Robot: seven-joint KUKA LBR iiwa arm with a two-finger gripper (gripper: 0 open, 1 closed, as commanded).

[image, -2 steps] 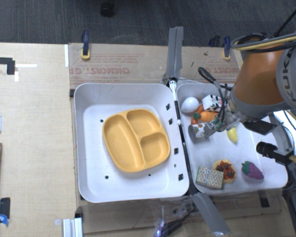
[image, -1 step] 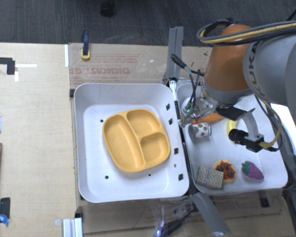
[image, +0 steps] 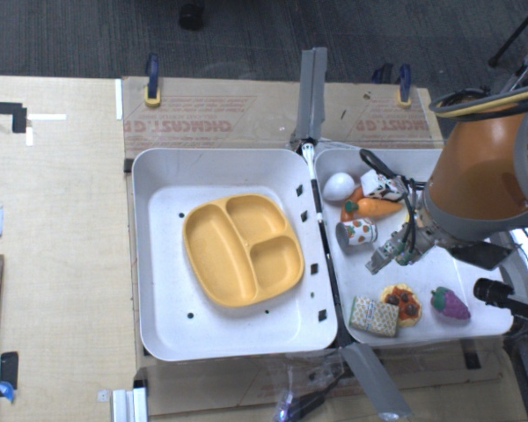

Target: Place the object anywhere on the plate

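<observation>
A yellow plate [image: 243, 250] with three compartments lies in the left bin [image: 158, 315], with nothing on it. In the right bin [image: 488, 323] are several toy foods: a white egg [image: 339, 185], an orange carrot [image: 378, 207], a small white spotted cup [image: 358, 232] on its side, a square cracker [image: 374, 316], a small tart [image: 402, 303] and a purple fruit [image: 451, 303]. My gripper [image: 385, 256] hangs low over the middle of the right bin, just right of the cup and above the cracker. I see no object in it.
The divider between the two bins [image: 321, 236] runs between my gripper and the plate. A black-and-white item [image: 380, 185] lies by the carrot. The arm's orange band [image: 484, 170] covers the right bin's far right side. Blue clamps [image: 151, 90] hold the cardboard behind the bins.
</observation>
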